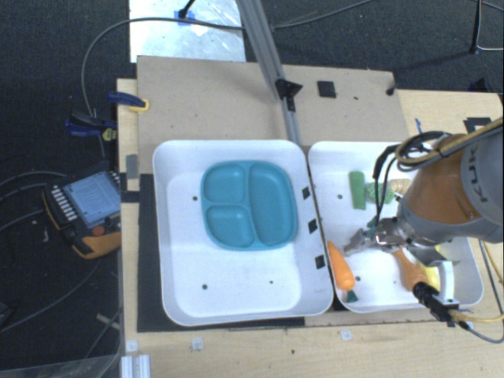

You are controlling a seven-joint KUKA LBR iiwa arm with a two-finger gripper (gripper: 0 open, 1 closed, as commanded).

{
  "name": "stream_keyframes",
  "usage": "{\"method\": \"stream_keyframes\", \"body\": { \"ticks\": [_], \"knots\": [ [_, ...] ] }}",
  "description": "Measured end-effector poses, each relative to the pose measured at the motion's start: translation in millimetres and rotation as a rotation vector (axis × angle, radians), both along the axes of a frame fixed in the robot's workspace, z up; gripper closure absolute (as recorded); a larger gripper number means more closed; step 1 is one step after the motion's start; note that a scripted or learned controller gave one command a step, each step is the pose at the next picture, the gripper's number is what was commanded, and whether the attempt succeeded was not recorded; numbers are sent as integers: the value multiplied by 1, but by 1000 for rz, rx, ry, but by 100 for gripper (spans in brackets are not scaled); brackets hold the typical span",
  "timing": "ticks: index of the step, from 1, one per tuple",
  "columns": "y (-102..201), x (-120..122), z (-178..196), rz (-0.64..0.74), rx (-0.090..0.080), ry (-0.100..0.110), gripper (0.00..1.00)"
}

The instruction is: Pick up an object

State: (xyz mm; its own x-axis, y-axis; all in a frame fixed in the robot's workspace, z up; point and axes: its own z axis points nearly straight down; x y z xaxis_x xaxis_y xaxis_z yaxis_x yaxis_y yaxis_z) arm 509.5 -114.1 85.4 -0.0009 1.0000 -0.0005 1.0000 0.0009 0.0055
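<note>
My gripper (364,240) hangs low in the right bin (370,302), on the grey arm with the orange band (441,199). Just below and to its left, an orange toy carrot (340,267) with a green tip lies against the bin's left wall, apart from the gripper. A green block (358,190) rests at the back of the bin, above the gripper. An orange and yellow object (412,272) lies under the wrist, partly hidden by it. I see nothing held in the gripper.
The left bin (181,282) holds a blue divided plate (249,205). A grey pole (268,46) slants across the back of the bench. Cables loop over the arm, and a handheld controller (87,211) lies on the floor at the left.
</note>
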Motion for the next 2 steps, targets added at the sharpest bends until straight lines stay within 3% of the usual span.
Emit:
{"method": "stream_keyframes", "body": {
  "ticks": [1, 2],
  "knots": [
    [0, 3, 14, 0, -2, -8, 100],
    [1, -2, 75, 3, -1, -1, 100]
  ]
}}
